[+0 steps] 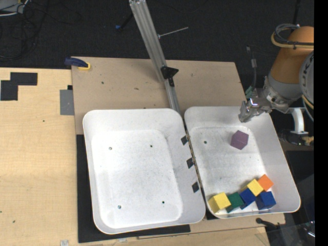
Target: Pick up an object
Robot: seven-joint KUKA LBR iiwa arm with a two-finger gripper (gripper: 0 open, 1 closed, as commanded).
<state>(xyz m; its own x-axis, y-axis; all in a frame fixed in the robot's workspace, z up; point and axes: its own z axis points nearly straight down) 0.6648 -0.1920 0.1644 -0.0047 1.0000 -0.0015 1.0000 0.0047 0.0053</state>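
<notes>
Wooden bench (128, 83), two white bins. Your purple cube (239, 140) sits in right bin (279, 152); gripper (248, 111) above-right of cube, jaw opening unreadable, nothing visibly held.

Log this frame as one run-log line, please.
arm: over right bin's far edge | gripper: above purple block, holding nothing visible | other blocks: clustered at near corner | pick: not yet done

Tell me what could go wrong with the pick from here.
The gripper sits above the right bin's far rim, so a straight descent may hit the rim and miss the purple block. The coloured blocks crowd the near corner against the wall, leaving little room for fingers, so a grasp there could slip or jam.
</notes>
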